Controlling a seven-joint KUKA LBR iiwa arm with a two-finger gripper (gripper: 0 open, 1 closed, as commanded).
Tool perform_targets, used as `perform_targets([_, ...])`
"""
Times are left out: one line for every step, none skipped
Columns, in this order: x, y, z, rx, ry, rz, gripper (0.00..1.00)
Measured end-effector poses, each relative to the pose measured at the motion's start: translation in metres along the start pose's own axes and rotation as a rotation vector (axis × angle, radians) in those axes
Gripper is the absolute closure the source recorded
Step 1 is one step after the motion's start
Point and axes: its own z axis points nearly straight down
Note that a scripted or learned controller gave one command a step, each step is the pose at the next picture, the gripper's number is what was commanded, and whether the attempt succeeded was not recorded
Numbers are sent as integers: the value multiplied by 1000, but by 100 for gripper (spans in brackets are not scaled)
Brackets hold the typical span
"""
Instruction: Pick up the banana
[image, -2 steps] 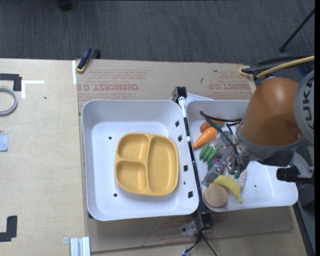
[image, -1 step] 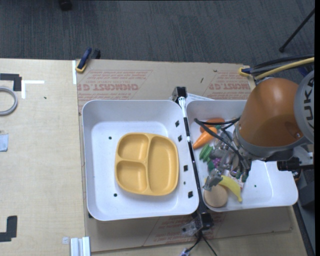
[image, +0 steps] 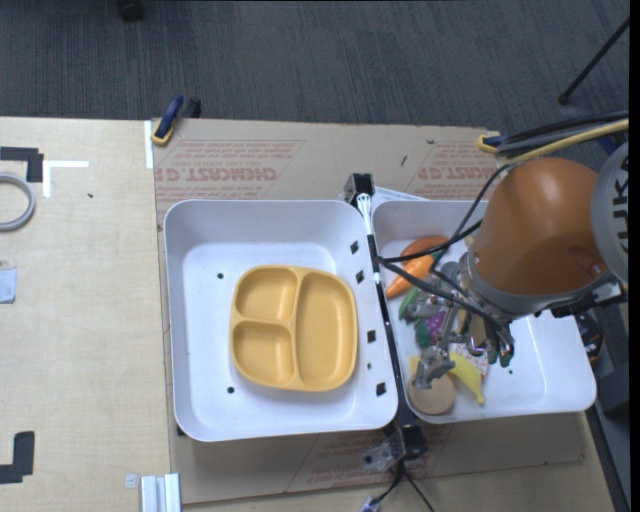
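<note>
**Desk:** What do you have on the camera?

**Me:** I see the arm (image: 545, 235) reaching in from the right, its orange band over the right bin (image: 560, 385). The gripper (image: 432, 368) is low in that bin, near its front left corner, among a cluster of items.

**Desk:** Where's the banana?

**Me:** The banana (image: 470, 378) lies in the right bin near the front wall, just to the right of the gripper and partly hidden under the wrist cabling. Whether they touch, I can't make out. A round tan object (image: 432, 398) sits just below the gripper, and an orange carrot-like piece (image: 412, 266) lies further back along the dividing wall, with something green and purple (image: 428, 318) between.

**Desk:** Claw state?

**Me:** I can't tell; cables and clutter mask it.

**Desk:** Left side?

**Me:** The left bin (image: 200, 300) holds a yellow divided plate (image: 296, 328), three compartments, lying flat in the middle.
</note>
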Motion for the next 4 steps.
perform_targets([-5,-55,0,0,-2,-189,0])
perform_targets([-9,-24,0,0,-2,-654,0])
perform_targets([-13,-29,0,0,-2,-1002,0])
perform_targets([-5,-30,0,0,-2,-1179,0])
